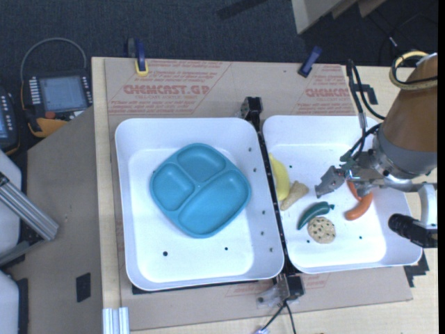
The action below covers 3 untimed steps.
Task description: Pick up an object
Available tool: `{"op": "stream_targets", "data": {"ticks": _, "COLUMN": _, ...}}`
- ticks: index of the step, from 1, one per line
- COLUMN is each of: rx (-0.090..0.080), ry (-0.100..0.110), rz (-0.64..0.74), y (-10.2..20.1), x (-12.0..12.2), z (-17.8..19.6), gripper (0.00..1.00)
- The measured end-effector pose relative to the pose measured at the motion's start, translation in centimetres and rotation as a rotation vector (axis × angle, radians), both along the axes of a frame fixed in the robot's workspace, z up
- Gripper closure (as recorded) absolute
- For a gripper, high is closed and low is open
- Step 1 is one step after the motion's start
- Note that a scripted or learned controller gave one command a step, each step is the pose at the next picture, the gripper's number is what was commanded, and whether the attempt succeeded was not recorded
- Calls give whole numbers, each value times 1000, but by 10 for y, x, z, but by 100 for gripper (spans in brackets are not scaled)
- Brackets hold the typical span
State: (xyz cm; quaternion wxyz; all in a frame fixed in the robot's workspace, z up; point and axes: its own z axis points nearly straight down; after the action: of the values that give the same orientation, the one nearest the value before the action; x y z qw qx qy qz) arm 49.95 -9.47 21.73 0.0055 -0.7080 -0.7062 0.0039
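Two shallow white bins are seen side by side on a bench covered with printed cardboard. In the left bin point(139, 249) a blue divided plate point(200, 188) is laid flat, with three compartments visible.

In the right bin point(306, 134) a small group of toy foods is gathered. A yellow banana-like piece point(280, 175) is placed against the bin's left wall, and a tan wedge-shaped piece point(294, 194) is seen just beside it, touching or nearly so. A green pepper-like piece point(314, 213) lies near the middle of the bin, and a round speckled cookie point(322, 229) is found directly below it, close enough that contact cannot be ruled out. An orange-red sausage-shaped piece point(359, 207) lies to the right of these — partly under the arm's wrist.

The arm is reached in from the right, and its gripper point(338, 180) is held low over the right bin, pointed toward the left, above and to the right of the green piece. One dark finger point(327, 184) can be made out, yet whether the jaws are spread or pressed together cannot be told. Nothing is seen between them — each object lies on the bin floor.
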Motion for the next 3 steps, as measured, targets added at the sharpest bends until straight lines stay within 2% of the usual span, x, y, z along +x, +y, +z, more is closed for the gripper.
{"op": "stream_targets", "data": {"ticks": 1, "rx": -1, "ry": -12, "rz": 3, "y": 0, "x": 3, "z": 6, "gripper": 0}}
{"op": "stream_targets", "data": {"ticks": 2, "rx": 0, "ry": -5, "rz": 1, "y": -8, "x": 1, "z": -54, "gripper": 0}}
{"op": "stream_targets", "data": {"ticks": 3, "rx": -1, "ry": -7, "rz": 2, "y": -9, "x": 0, "z": -116, "gripper": 0}}
